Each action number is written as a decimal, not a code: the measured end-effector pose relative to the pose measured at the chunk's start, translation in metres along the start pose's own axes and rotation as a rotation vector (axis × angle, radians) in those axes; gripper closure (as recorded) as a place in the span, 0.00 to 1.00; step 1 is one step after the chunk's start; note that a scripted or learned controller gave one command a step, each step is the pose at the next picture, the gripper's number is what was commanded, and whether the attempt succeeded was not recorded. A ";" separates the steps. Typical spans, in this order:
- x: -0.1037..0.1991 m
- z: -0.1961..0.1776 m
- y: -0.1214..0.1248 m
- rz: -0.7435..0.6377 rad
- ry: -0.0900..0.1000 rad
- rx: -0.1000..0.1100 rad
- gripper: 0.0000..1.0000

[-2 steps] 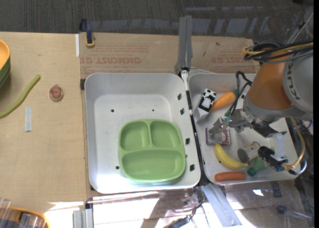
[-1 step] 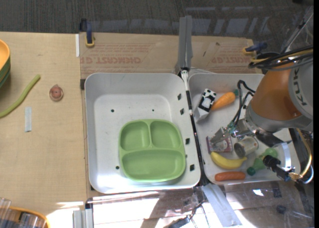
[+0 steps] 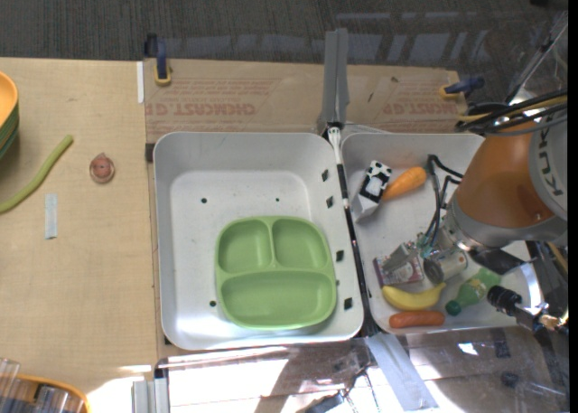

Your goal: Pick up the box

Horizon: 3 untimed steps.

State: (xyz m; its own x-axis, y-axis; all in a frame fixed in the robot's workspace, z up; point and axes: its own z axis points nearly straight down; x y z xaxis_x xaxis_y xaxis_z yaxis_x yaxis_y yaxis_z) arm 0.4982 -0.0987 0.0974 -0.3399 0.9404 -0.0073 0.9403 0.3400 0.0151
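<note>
While the hand (image 3: 408,264) hovers above the banana (image 3: 413,295), grip unreadable, cardboard (image 3: 244,99) printed "CHEMCAST.GP".

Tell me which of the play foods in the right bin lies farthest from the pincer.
The carrot, orange, up near the bin's far end beside the black-and-white box. The banana and red sausage lie close below the pincer.

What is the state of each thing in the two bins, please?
green plate: lying flat in the left bin, nothing on it.
box: resting in the right bin, beside the carrot, not gripped.
banana: lying below the gripper.
gripper: low over the right bin, away from the box.
</note>
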 end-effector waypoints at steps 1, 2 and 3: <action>-0.003 -0.010 0.001 0.006 -0.005 -0.004 1.00; 0.055 -0.094 0.029 0.019 0.006 0.016 1.00; 0.042 -0.142 0.017 0.142 0.004 0.016 1.00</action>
State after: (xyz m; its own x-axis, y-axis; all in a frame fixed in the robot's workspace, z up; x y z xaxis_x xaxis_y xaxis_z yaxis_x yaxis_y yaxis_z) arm 0.4976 -0.0533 0.2394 -0.2034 0.9791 -0.0022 0.9791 0.2034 -0.0005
